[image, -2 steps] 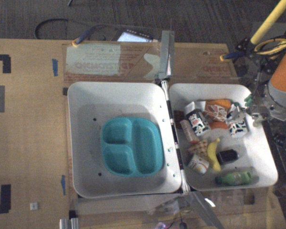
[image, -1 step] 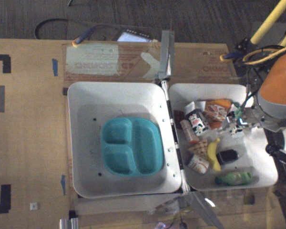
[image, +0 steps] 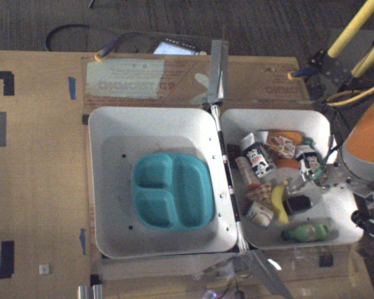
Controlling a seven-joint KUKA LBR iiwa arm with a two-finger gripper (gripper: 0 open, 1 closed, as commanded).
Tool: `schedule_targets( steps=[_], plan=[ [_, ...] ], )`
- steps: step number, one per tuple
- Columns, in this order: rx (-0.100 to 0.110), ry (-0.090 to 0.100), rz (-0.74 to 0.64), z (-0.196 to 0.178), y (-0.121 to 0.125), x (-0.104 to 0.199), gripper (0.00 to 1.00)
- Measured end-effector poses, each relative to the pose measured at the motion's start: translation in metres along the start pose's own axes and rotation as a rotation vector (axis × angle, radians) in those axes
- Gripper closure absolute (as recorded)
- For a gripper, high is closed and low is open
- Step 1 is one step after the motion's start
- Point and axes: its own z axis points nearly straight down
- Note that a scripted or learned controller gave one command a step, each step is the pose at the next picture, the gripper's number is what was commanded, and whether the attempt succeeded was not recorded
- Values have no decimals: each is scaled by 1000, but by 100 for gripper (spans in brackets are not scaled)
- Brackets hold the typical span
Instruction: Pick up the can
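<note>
Dim, soft-focus overhead picture; the white bins [image: 106,185] glare mildly, shadows faint.

Grey arm [image: 361,167]; orange band [image: 369,137]

Bench [image: 37,185]: light wooden top, seen from above at a slant, spanning most of the view.
Left bin [image: 106,167]: shallow, white, rests on the bench left of centre.
Right bin [image: 346,220]: shallow, white, sits just beside the left bin, their inner rims meeting.
Divider [image: 217,73]: grey metal strip rising from the seam between the bins toward the far edge.
Clear sheet [image: 124,80]: lies flat on the bench behind the left bin, faint lettering on it.
Tape marks [image: 1,83]: black corner pieces near the bench's left edge.
Blue tape [image: 71,87]: short strip beside the clear sheet.
</note>
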Motion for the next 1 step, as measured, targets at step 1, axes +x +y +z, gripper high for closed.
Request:
schedule_targets(
  steps=[1],
  plan=[
    [-1, -8, 5, -9, -1, -4, 100]
  ],
)
